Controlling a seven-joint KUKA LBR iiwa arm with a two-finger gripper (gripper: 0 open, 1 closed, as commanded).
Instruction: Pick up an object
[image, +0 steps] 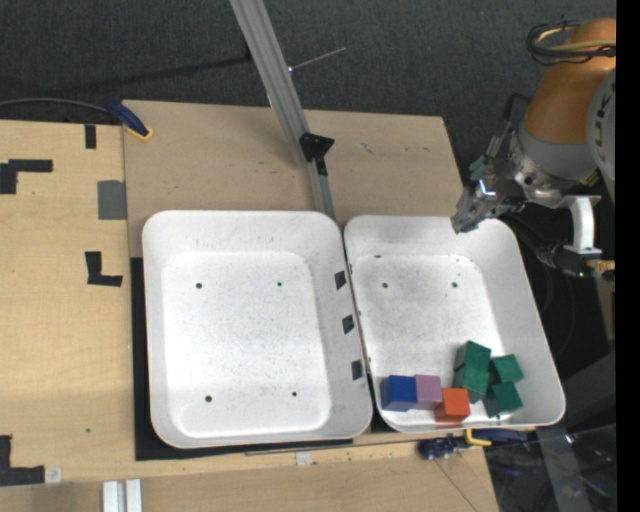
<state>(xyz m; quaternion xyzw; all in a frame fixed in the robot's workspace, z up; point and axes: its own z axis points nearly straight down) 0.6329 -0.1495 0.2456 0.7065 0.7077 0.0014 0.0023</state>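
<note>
Spanning most of the view, the counter (60, 330) carries two white bins side by side: the left bin (245, 325) and the right bin (440, 300). At two o'clock the arm (565, 110) reaches in, its gripper (468, 218) over the right bin's far rim; whether it is apart or together I cannot tell. Clustered at five o'clock in the right bin lie green blocks (490, 375), a blue block (400, 391), a purple block (428, 389) and an orange block (455, 402).
</note>
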